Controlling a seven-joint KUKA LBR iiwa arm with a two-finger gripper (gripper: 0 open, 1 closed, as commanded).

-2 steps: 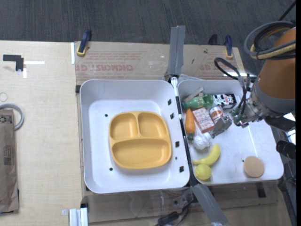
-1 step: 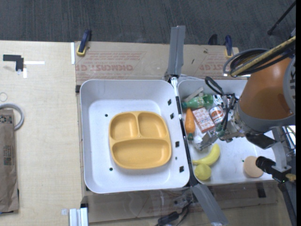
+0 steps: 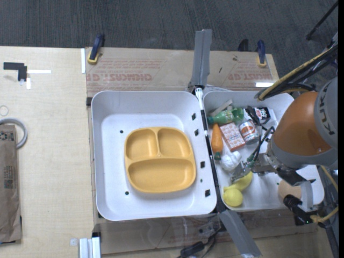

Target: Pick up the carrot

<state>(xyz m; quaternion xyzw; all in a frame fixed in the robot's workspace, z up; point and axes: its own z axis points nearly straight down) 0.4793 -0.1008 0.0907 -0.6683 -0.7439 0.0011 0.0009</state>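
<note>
Gripper (image 3: 248, 165): low in the right bin, at the end of the arm that enters from the right; whether it is released or clenched cannot be told, as the wrist hides much of it.
Contact: the gripper tip sits just beside the banana (image 3: 243, 180) and the white crumpled item (image 3: 230, 159); nothing is visibly grasped.
Arm (image 3: 301, 130): grey body with orange band, over the right side of the right bin.
Carrot (image 3: 216, 138): lies in the right bin (image 3: 252, 203) against its left wall, lengthwise, apart from the gripper, to the gripper's upper left.
Near the carrot: a red-and-white box (image 3: 233, 136) just beside it on the right; a green item (image 3: 226, 115) above it.
Other contents: a small can (image 3: 248, 130); a lemon (image 3: 233, 196) at the front.
Left bin (image 3: 107, 144): holds a yellow divided plate (image 3: 159, 159), flat, three compartments.
Table (image 3: 43, 144): a brown paper bag (image 3: 9, 181) lies at its left edge.
</note>
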